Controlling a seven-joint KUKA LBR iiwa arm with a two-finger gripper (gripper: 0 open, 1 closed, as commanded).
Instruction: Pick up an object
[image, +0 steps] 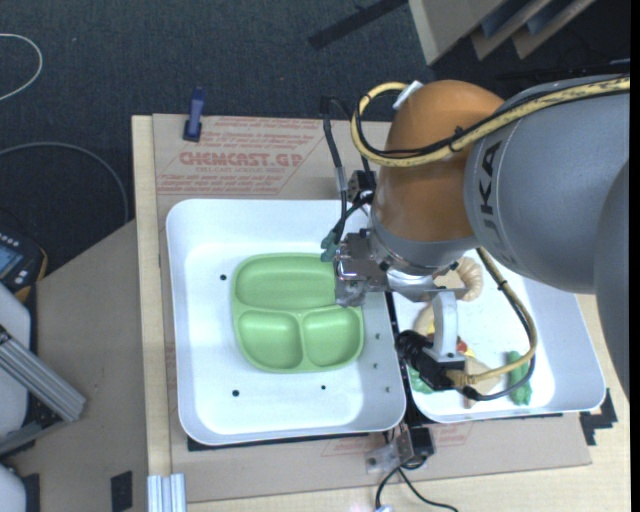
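A light green divided plate (290, 310) with three compartments lies in the left white bin (200, 390). My gripper (346, 276) hangs over the plate's right rim, close to the wall between the two bins. The big grey and orange wrist above it hides much of the right bin (575, 385). In that right bin I see a beige curved object (471, 279) near the arm, a small green object (519, 386) at the front and a small red piece (461, 346) beside the bracket. Nothing shows between the gripper and the plate.
Both bins rest on a brown board with red print (235, 155) at the back. A blue clip (194, 114) sits at the board's far left corner. Dark floor surrounds the bench, with cables at the left.
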